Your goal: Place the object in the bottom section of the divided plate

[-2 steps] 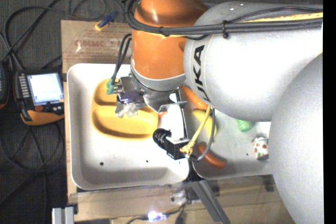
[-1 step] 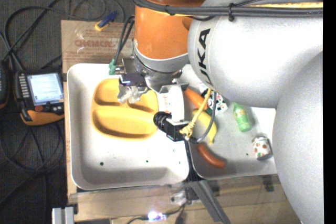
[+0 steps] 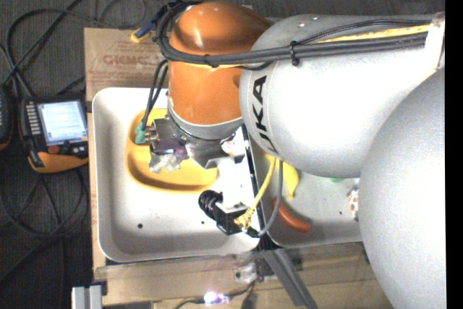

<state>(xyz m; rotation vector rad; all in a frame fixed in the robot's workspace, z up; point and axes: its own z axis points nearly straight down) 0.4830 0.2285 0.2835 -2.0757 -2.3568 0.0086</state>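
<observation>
1. The arm (image 3: 340,105) reaches in from the right and covers most of the two bins; its orange band (image 3: 210,40) hangs over the left bin (image 3: 116,228).
2. The jaws (image 3: 165,155) sit low over a yellow plate (image 3: 141,168) that lies in the left bin. Whether they are spread, pressed together or pinching something I cannot tell, since the wrist body hides the tips and the spot below them is a blur of pale and purple.
3. The yellow plate is presumably the divided plate of the task; only its left and near rim shows, and no dividers can be made out.
4. The object itself cannot be picked out with confidence. A small green bit (image 3: 138,132) shows at the plate's far-left edge beside the wrist, and a reddish-orange rounded thing (image 3: 293,219) lies in the right bin (image 3: 325,206) next to a yellow patch (image 3: 289,181); either might be a toy piece.
5. Handling, as a judgement: things in such bins look like small moulded plastic, so light, stiff and rather smooth. A pinch across the narrowest middle part would likely hold best, as curved glossy sides may slip out.
6. The bottom section would be the near part of the plate, towards the worktop (image 3: 181,271) edge; a release should come low over it so that a light piece does not bounce.
</observation>
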